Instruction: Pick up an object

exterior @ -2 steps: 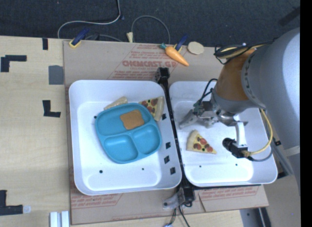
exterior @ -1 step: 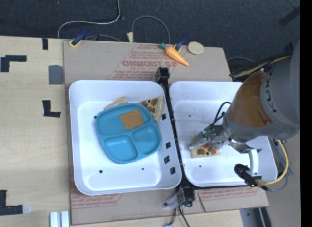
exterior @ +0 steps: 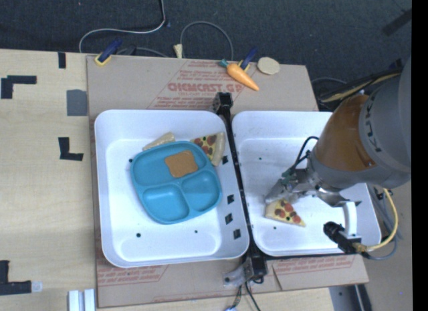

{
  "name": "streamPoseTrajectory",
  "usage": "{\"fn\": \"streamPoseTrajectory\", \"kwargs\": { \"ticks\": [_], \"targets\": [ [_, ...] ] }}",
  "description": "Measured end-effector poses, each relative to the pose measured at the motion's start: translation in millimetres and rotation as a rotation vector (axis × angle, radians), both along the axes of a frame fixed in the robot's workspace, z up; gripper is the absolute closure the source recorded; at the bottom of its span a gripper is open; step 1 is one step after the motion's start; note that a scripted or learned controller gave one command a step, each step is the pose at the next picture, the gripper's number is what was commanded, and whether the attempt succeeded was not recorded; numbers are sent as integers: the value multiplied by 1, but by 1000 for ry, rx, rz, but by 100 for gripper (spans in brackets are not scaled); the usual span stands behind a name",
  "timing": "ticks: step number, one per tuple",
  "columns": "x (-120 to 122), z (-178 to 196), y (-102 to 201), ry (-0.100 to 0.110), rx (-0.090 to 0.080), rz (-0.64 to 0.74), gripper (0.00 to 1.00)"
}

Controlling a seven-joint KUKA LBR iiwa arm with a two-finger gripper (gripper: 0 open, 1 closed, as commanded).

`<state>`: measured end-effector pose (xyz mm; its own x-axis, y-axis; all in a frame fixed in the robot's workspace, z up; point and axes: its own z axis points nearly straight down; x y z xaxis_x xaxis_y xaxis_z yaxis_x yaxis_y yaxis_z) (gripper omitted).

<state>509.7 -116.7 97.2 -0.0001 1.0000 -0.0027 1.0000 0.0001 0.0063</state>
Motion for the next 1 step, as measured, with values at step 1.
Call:
{"fn": "streamPoseTrajectory", "kwargs": {
  "ticks": [1],
  "targets": [
    [47, 93, 58, -3, 3, 9, 100]
  ]
}}
